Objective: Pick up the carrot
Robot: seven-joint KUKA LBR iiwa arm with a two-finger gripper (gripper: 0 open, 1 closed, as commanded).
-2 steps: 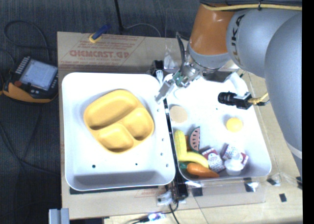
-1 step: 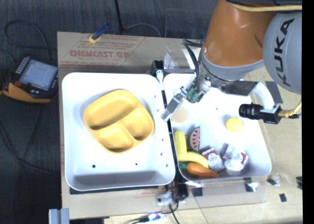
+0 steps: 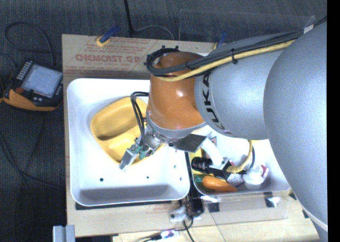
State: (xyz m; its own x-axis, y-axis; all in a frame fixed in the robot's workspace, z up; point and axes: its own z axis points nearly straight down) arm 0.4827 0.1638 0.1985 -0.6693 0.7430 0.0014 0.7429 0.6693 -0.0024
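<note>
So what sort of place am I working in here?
Most likely a robotics lab or test cell, not a kitchen. A grey arm with an orange band reaches over two shallow white plastic bins on a bench, cables trail across dark carpet, and a handheld control pendant lies on the floor.

We see the grey arm [image 3: 276, 92] reaching in from the right, filling much of the view; its orange band [image 3: 172, 95] sits above the wrist; cables run along its upper side; the end effector [image 3: 130, 156] points down-left, tilted.
</note>
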